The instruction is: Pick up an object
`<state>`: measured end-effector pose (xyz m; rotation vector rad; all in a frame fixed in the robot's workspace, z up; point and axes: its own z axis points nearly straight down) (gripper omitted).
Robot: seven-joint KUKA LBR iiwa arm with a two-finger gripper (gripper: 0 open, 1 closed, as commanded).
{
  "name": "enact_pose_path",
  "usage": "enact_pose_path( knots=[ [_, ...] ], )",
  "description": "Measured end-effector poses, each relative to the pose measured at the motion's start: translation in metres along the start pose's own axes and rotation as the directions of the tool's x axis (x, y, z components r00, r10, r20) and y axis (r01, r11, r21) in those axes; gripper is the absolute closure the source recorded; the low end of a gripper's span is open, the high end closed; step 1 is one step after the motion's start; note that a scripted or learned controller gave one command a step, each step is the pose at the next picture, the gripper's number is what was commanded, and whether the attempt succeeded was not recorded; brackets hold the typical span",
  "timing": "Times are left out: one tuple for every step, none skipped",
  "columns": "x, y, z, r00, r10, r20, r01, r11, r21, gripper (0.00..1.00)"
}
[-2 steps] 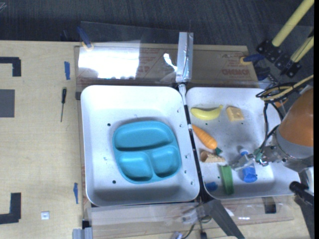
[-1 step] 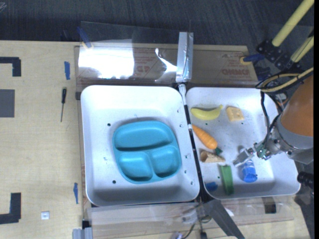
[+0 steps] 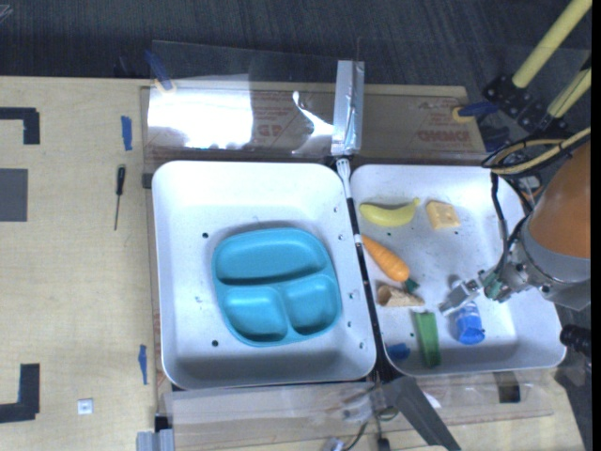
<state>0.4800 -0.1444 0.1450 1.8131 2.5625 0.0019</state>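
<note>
Left bin (image 3: pixel 178 252) holds a blue tray (image 3: pixel 275 285). In the right bin (image 3: pixel 526 346), the gripper (image 3: pixel 462 294), its clench indiscernible, hovers above a small blue object (image 3: pixel 468 327): approach step, descent due next.

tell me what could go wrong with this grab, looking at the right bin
1. The gripper sits low among crowded items: the blue object and the green piece lie close by, so it may nudge one instead of picking it.
2. The carrot and the brown piece lie close together, so a pick there could catch both or slip.
3. The small blue item lies near the right bin's front wall, which seems awkward to reach.
</note>
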Motion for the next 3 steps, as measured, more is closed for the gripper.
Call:
enact_pose_path(
  knots=[
    [-0.004,0.001,0.055,0.998,0.059,0.002,-0.059,0.998,-0.006,0.00],
    [-0.004,0.004,0.043,0.998,0.060,0.002,-0.060,0.998,-0.014,1.00],
    [0.066,0.064,-0.043,0.976,0.217,-0.002,-0.217,0.976,-0.002,1.00]
  ],
)
